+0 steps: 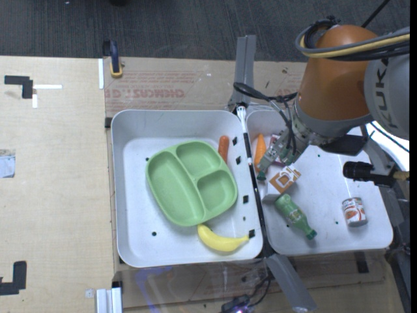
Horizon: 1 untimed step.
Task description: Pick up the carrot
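The carrot point(260, 149), orange and tapered, lies in the right bin point(326, 240) close against its left wall, pointing toward the back. My gripper point(278, 152) hangs just to the right of the carrot under the arm's big orange band, low over the bin floor. The wrist hides much of the gripper, and nothing can be seen held in it.
A small orange-and-white box point(284, 179), a green bottle point(295, 216) and a red-and-white can point(354, 212) lie in the right bin. The left bin point(130, 194) holds a green divided plate point(191, 182), a banana point(222, 239) and a red-orange stick point(223, 147) by its right wall.
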Tool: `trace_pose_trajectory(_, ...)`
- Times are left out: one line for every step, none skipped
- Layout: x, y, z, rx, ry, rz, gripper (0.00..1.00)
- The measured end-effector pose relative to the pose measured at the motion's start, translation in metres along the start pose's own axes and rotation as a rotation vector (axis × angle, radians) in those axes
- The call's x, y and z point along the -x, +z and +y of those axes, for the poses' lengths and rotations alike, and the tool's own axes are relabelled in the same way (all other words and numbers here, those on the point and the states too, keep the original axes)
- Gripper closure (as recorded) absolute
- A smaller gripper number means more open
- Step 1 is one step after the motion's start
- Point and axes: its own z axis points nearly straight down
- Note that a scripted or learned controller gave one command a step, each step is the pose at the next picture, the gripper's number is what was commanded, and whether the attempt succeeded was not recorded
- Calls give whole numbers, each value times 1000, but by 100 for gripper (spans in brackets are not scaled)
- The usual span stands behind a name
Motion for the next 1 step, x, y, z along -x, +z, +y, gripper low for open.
trace_pose_trajectory(9, -6, 19, 0, 422, -1, 100)
